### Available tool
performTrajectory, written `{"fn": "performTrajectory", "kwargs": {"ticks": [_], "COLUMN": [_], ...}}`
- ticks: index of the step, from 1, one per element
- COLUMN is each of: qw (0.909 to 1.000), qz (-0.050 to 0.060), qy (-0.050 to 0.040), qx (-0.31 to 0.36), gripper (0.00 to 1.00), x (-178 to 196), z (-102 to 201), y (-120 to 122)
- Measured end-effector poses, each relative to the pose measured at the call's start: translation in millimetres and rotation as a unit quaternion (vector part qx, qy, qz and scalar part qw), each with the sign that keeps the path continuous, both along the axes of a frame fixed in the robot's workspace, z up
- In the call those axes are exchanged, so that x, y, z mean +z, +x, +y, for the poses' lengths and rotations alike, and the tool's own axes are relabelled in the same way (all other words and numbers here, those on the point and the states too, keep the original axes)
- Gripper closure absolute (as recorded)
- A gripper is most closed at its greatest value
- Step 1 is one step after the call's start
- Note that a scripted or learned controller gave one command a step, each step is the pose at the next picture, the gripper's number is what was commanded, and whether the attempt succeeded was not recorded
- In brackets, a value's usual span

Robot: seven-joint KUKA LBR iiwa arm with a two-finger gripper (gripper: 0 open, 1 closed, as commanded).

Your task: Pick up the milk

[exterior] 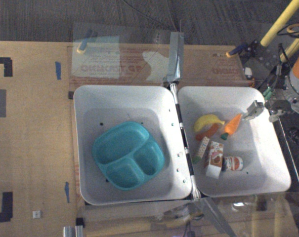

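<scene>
Small white-and-red milk carton (214, 159) lying in right white bin (277, 179), touching a red-labelled can (233, 163). Metal two-finger gripper (253, 111) above orange carrot (232, 125); claw state impossible to tell.

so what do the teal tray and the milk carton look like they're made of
The teal tray looks like moulded plastic: uniform colour, rounded compartment walls, soft sheen. The milk carton looks like printed cardboard or a plastic toy copy: boxy, flat printed faces; too small to tell which.
</scene>
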State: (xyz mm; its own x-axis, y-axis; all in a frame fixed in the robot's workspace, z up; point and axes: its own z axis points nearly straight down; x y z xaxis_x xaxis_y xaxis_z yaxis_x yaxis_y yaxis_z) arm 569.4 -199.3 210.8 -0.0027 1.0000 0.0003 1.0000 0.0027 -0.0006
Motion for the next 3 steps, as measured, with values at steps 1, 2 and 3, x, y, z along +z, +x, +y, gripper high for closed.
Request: {"fn": "performTrajectory", "kwargs": {"ticks": [1,2,3], "qw": [0.9912,0.9906,0.9625], "qz": [0.001,-0.017,-0.022], "qy": [0.0007,-0.0059,-0.0078], "qx": [0.133,0.136,0.270], "gripper": [0.00,0.00,0.00], "x": [-62.1,-89.3,-101.1], "z": [68.1,52.8,15.1], "y": [-39.4,-11.6,44.8]}}
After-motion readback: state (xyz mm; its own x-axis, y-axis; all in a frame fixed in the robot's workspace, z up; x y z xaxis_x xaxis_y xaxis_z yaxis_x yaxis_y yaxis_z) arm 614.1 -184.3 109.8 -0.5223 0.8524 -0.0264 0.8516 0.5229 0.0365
